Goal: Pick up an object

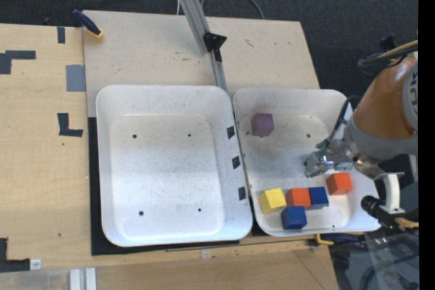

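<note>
Your gripper (pixel 318 164) sits low over right bin (pixel 289 100), metal fingers blurred against white floor; you cannot tell how far apart they stand or whether anything sits between them. Orange block (pixel 338 183) lies just beside gripper, toward near rim. Row beyond it: blue block (pixel 318 197), second orange block (pixel 298 197), yellow block (pixel 273 199), touching side by side; second blue block (pixel 293 217) nearer rim. Purple block (pixel 262 123) alone, well apart on far side. Arm's orange band (pixel 384 102) cut off at picture's right. Left bin (pixel 107 102) well apart.
</note>
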### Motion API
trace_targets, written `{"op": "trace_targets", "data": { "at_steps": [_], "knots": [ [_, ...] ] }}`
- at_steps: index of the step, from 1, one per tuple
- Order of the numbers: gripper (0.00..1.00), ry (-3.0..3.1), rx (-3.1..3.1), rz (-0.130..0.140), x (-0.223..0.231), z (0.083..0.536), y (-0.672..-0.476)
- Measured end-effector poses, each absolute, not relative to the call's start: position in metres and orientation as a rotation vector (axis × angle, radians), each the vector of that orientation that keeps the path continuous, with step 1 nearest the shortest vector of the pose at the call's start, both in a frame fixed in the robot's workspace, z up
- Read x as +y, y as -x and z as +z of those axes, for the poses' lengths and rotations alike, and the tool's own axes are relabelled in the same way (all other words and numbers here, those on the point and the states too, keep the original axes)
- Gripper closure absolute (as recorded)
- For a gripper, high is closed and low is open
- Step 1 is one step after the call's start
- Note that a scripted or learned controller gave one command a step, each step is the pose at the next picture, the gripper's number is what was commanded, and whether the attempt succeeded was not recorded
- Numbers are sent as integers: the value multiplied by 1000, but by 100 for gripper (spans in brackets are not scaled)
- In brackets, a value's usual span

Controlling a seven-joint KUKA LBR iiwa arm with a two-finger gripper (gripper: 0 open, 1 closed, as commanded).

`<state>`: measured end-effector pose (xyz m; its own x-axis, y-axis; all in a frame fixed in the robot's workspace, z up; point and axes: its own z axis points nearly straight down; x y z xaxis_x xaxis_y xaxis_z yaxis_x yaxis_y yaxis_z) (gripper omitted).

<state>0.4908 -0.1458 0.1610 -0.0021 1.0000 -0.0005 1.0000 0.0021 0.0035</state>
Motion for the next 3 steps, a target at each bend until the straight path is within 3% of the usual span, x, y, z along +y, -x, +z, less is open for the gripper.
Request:
{"op": "trace_targets", "data": {
  "at_steps": [1, 2, 3],
  "knots": [
    [100, -2216, 2219, 4, -149, 223, -494],
    [100, -2219, 2221, 2, -149, 251, -494],
    [100, -2216, 2229, -1, -103, 239, -525]
  ]
}}
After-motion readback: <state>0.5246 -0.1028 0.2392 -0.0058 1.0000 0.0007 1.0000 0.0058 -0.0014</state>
